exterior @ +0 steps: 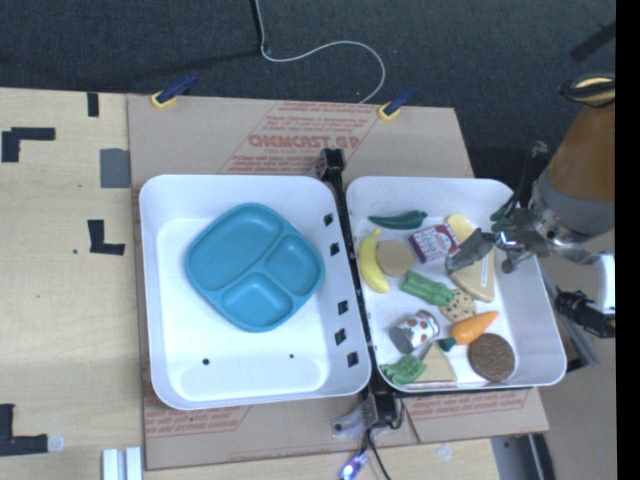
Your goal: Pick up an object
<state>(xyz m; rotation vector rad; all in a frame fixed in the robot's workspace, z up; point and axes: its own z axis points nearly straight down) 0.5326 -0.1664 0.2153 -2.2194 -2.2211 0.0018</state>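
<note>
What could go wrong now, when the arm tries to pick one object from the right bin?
The toys lie crowded: the pincer hovers where the wedge, the purple packet and the yellow piece sit close together, so it may nudge neighbours or catch two. It is also near the right bin wall, which it might strike.

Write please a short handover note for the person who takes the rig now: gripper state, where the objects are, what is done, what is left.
Gripper: low over the right white bin, near its right side, above the toy food; nothing visibly held.
Objects: yellow plastic banana, green pepper, orange carrot and round brown cookie all lie in the right bin. Blue divided plate lies in the left white bin.
Done: approach.
Left: grasp one object and lift it.
</note>
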